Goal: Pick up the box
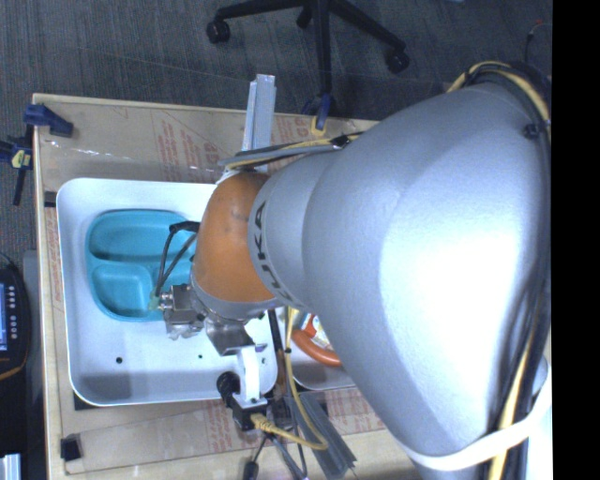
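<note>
The grey arm (412, 281) takes up most of the right half of the frame, its broad shell hiding nearly all of the right-hand bin (323, 380). The orange band (230, 244) sits near the centre, above the right part of the left bin (122, 375). Below the band, the wrist ends in metal hardware, and the gripper (180, 314) points down into the left bin at centre-left of the frame. It is seen from above and behind, so I cannot tell whether it is apart or together, nor whether it clamps anything

The box (131, 262), teal and open-topped with a ridge dividing it into two hollows, lies in the upper left part of the left bin, close to that bin's left wall. Its lower right corner lies just beside the gripper hardware; whether the two touch cannot be told. Black cables (173, 248) loop from the band across the box's right edge

A sliver of an orange and white object (314, 345) shows in the right bin beneath the arm, too hidden to name. Yellow cables (281, 148) run along the arm's upper side. The bench (141, 131) bears red printing, with blue clamps (42, 119) at its upper left corner. A chair base (309, 19) stands on the dark floor at the top of the frame
</note>
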`<state>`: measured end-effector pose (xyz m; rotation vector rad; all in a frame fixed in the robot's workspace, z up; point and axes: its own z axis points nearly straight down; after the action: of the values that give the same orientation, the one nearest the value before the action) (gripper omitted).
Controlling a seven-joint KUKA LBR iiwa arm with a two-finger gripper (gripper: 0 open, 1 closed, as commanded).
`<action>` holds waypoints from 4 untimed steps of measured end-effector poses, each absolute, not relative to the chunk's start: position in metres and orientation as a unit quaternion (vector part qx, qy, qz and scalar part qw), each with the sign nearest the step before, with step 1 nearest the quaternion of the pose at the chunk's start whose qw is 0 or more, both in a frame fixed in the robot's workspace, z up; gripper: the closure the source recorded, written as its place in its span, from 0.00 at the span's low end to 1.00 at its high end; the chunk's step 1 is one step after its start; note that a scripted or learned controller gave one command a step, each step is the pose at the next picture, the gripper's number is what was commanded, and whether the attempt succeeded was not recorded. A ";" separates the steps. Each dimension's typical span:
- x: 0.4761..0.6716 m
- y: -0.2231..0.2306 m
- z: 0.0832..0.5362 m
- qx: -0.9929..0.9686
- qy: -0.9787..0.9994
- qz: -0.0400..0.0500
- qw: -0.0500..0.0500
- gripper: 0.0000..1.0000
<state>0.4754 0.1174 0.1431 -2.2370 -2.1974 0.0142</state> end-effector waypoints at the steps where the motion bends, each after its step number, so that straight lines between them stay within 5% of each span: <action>1: 0.475 0.117 0.143 -0.713 -0.701 0.004 0.003 0.00; 2: 0.476 0.118 0.149 -0.711 -0.703 0.008 0.004 1.00; 3: 0.477 0.178 0.250 -0.744 -0.669 0.003 0.001 1.00; 4: 0.481 0.219 0.198 -0.835 -0.550 0.007 0.001 1.00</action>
<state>0.4811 0.2185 0.1976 -2.6216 -1.7256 0.0214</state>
